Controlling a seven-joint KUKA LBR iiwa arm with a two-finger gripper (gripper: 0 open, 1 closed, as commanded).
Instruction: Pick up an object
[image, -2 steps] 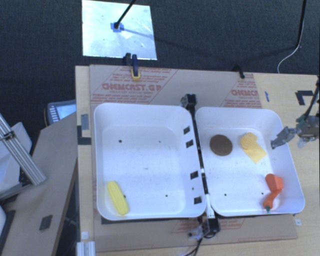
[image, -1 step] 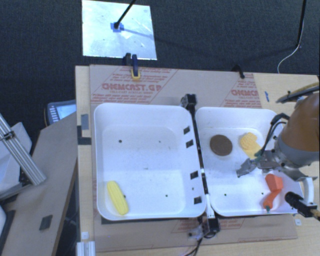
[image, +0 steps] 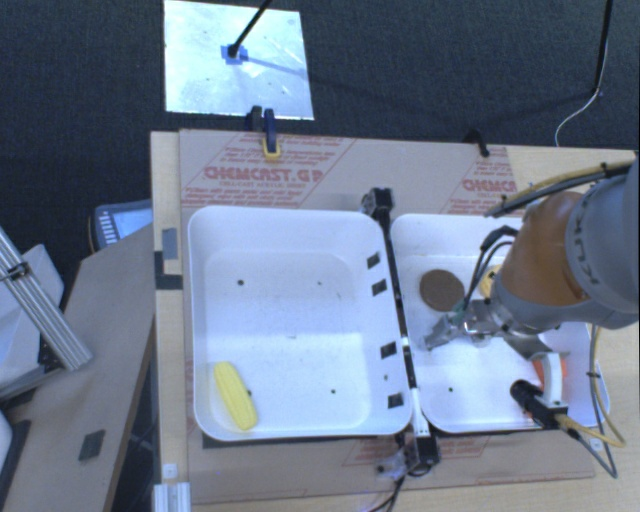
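Brown disc (image: 441, 289) lies flat on the floor of the bin on the view's right (image: 450, 405), toward its back half and near the divide between the two bins. I see the gripper (image: 440, 334) low inside that same bin, just in front of the disc and close beside it, with nothing visibly held. I cannot tell from this angle whether it is open or closed. The grey and orange arm (image: 560, 262) leans in over the bin's right side. A small orange-red thing (image: 553, 371) shows by that bin's right wall. In the other bin (image: 200, 300), a yellow corn-like piece (image: 235, 395) rests in the near left corner.
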